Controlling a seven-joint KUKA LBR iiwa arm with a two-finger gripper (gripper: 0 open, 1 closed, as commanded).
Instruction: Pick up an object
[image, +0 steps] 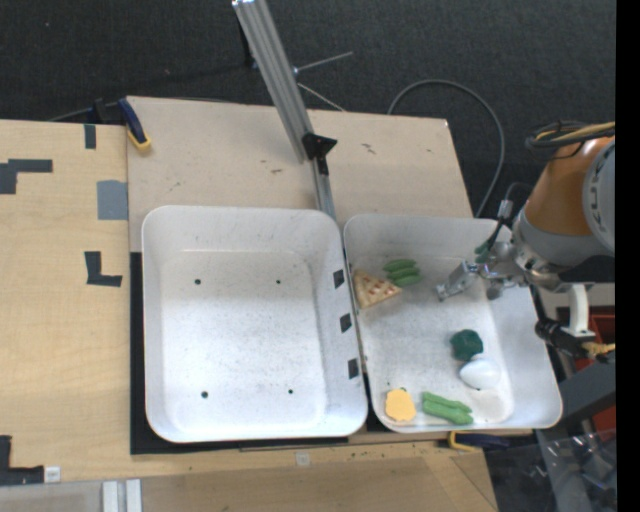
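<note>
**A:** Objects lie scattered in the right bin (372, 330). Nearest the front rim, what's there?

**B:** A flat yellow piece (400, 405) beside a knobbly green pod (446, 407), both close to the wall. Just beyond them sit a smooth white egg-like lump (479, 374) and a dark green rounded thing (466, 344), touching or nearly so.

**A:** And further back?

**B:** A tan wedge with a criss-cross pattern (375, 290) against the divider side, and a ridged green piece (403, 270) just behind it. The bin's middle floor between these groups is bare and speckled.

**A:** The gripper (452, 283)?

**B:** Low over the far half of the bin, metallic, reaching in from the right. I cannot tell how wide its fingers stand, and nothing is seen between them.

**A:** The left bin (160, 300)?

**B:** White, shallow, round-cornered, its floor speckled too. A slanted metal rail (285, 85) crosses behind it.
</note>
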